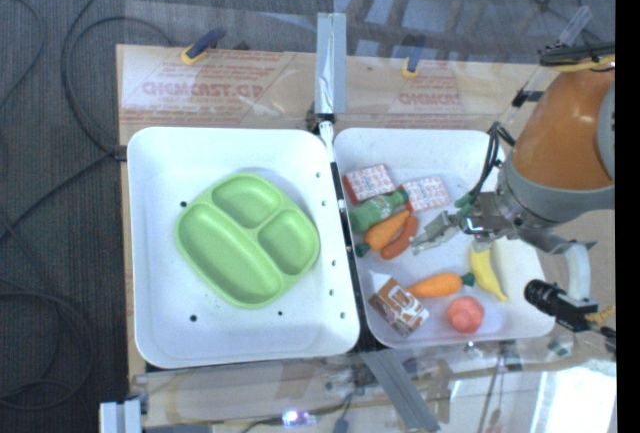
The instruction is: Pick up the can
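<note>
Bench [200, 86] carries two shallow white bins side by side. Left bin [160, 321] holds a green divided plate [248, 238], three compartments, lying slightly rotated near the bin's middle. Right bin [420, 146] holds the clutter. Arm [562, 146] reaches in from the right, orange band over the bin's right wall, wrist angled down-left. End effector [432, 233] hangs over the middle of the right bin, fingers slightly spread with a narrow gap, nothing between them; tips sit just right of the carrot pile.

Items in the right bin, big to small: banana [487, 273] near the right wall, partly under the wrist; brown-and-white carton [399, 306] at the front-left, lying tilted; two red-and-white printed boxes, one [369, 182] at the back-left and one [424, 191] just right of it; green bottle-like item [374, 212] against the left wall; two carrots [390, 233] crossed, touching the green item; a third carrot [440, 285] lying alone, between carton and banana; red tomato-like ball [465, 314] at the front.

Can: cannot pick out any can-shaped object among these.
</note>
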`<action>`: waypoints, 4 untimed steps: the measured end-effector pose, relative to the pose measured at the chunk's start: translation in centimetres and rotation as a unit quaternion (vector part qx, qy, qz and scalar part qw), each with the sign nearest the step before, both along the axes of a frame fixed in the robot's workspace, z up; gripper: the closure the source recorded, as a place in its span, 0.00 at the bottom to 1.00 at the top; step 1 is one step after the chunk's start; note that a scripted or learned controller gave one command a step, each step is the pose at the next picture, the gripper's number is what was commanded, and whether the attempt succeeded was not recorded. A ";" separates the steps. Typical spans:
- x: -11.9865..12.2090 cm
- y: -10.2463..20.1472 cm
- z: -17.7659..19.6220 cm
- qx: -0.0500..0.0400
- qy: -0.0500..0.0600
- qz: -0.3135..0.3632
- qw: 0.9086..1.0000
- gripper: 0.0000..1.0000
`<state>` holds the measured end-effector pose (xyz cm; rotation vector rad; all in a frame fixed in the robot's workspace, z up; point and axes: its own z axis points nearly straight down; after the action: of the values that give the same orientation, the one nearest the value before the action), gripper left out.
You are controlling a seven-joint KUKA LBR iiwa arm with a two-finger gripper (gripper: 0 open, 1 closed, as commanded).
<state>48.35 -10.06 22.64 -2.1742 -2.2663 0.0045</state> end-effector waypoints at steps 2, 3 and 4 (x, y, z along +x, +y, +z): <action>8.2 -2.8 -13.6 -0.001 -0.007 0.006 1.000 0.00; 17.0 -5.8 -14.3 0.002 0.020 -0.082 0.996 0.00; 16.5 -10.4 -13.7 0.004 -0.001 -0.040 0.999 0.00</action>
<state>64.84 -20.50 8.92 -2.2608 -2.1755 -0.0064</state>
